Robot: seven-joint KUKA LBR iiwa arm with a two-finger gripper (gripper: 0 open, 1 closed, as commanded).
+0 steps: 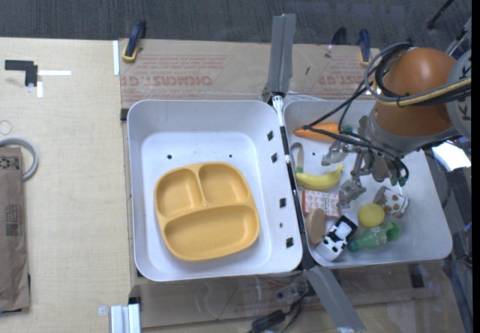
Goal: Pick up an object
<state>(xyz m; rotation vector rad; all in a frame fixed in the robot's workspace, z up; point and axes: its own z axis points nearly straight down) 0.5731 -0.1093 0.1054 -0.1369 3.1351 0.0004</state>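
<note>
Carrot (318,130) partly behind arm (414,95)

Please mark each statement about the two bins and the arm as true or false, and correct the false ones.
1. A yellow divided plate lies in the left bin. True.
2. The banana lies on the divided plate. False: it lies in the right bin, near the wall between the bins.
3. The claw is above the right bin. True.
4. The yellow ball is in the left bin. False: it is in the right bin, beside the green bottle.
5. The carrot lies at the far end of the right bin. True.
6. The plate has two compartments. False: it has three.
</note>
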